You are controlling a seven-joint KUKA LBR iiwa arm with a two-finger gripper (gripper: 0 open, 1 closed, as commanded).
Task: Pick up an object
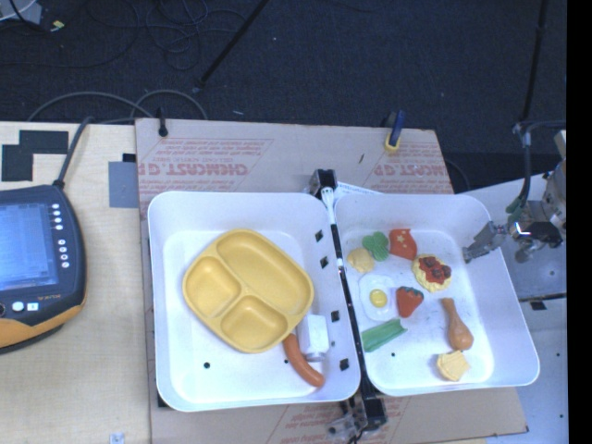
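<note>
End effector (488, 239) grip unclear at right bin (518, 340) rim, toy foods inside, yellow tray (245, 289) in left bin (185, 377)

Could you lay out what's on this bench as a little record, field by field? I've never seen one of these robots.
left bin: yellow divided plate, orange sausage, small white block
right bin: fried egg, drumstick, green bean pod, strawberry, pizza piece, other toy foods
pincer: at the right bin's right rim, above the toys
beside the bins: handheld screen unit on the left
</note>
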